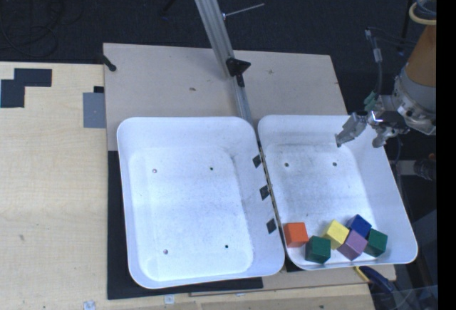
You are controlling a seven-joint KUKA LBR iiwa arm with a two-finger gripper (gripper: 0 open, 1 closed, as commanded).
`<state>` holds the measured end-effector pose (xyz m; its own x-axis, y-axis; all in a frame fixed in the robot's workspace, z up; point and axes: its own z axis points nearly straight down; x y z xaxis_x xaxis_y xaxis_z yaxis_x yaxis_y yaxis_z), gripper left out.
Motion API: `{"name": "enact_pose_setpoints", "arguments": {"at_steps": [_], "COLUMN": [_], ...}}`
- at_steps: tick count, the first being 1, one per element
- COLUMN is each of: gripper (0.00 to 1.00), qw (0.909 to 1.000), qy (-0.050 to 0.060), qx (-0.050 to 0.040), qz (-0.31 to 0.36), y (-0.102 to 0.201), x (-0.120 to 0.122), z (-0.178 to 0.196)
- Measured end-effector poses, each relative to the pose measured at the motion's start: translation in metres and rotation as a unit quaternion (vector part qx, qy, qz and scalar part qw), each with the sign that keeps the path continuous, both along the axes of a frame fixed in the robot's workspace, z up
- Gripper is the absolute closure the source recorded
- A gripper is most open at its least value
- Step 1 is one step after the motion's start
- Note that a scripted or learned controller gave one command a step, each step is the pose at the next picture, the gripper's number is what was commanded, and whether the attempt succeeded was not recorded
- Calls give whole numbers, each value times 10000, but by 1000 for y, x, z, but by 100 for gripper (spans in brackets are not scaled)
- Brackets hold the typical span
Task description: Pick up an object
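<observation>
The pincer [363, 127], fingers spread apart and carrying nothing, hangs over the right bin's [320, 159] far edge, well apart from 6 blocks clustered in its near corner, including the orange block [296, 233].

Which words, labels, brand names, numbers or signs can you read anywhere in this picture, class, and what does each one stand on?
None: no readable text shows anywhere.
The coloured blocks, such as the orange block and the yellow block, have plain faces.
The two white bins, left bin and right bin, carry no print.
The dark patches on the wooden board at the left are plain shapes, not letters.
</observation>
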<state>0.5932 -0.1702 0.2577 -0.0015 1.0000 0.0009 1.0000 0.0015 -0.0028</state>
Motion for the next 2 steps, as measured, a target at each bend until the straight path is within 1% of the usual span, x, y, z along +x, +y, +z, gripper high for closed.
{"name": "enact_pose_setpoints", "arguments": {"at_steps": [1,2], "gripper": [0,0], "qw": [10000,10000], "qy": [-53,46], "qx": [-15,10], "qz": [8,-11], "y": [9,15], "x": [37,-35], "z": [126,-10]}}
